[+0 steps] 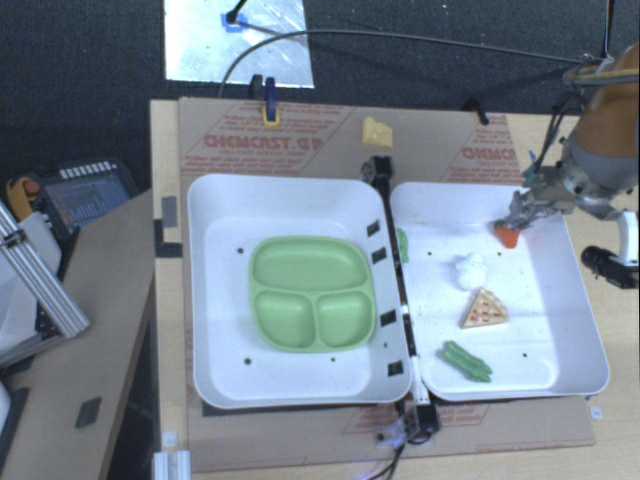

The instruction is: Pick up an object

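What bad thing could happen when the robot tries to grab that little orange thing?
1. The small orange object sits near the right bin's far wall, so it might slip or get pushed against the wall instead of being grabbed.
2. The gripper is right at the orange object; its fingers look small next to it, so it could close on nothing.
3. The white lump lies close by and might get bumped.

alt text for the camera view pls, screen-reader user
The gripper reaches into the right bin just above a small orange object; a white lump, pizza slice toy and green pod lie nearer. The left bin holds a green divided plate.
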